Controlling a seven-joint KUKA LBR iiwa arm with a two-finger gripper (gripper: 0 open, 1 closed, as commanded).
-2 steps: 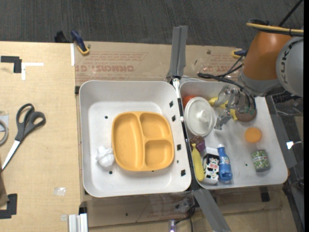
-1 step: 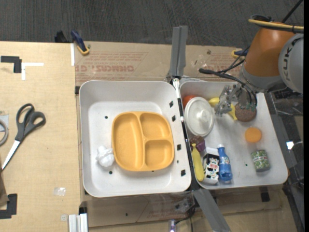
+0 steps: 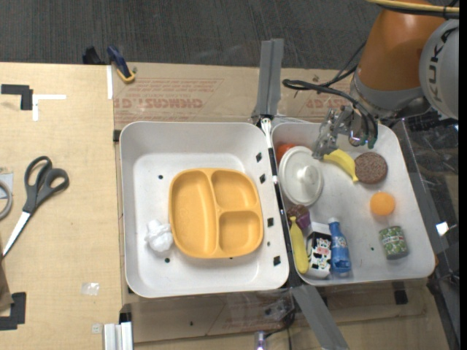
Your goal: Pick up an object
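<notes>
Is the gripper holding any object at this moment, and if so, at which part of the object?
It cannot be told. The gripper is low in the right bin, beside the banana and the white lid.

floor [image 3: 182, 13]: dark grey carpet, far side | bench [image 3: 58, 232]: pale wood top | cardboard sheet [image 3: 190, 97]: brown, printed lettering, lies under bins | scissors [image 3: 33, 192]: black-handled, on bench at left | black tape marks [image 3: 18, 93] near left edge | light: even, soft

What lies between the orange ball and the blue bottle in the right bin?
In the camera view, nothing: between the orange ball and the blue bottle there is only bare white floor of the right bin.
</notes>
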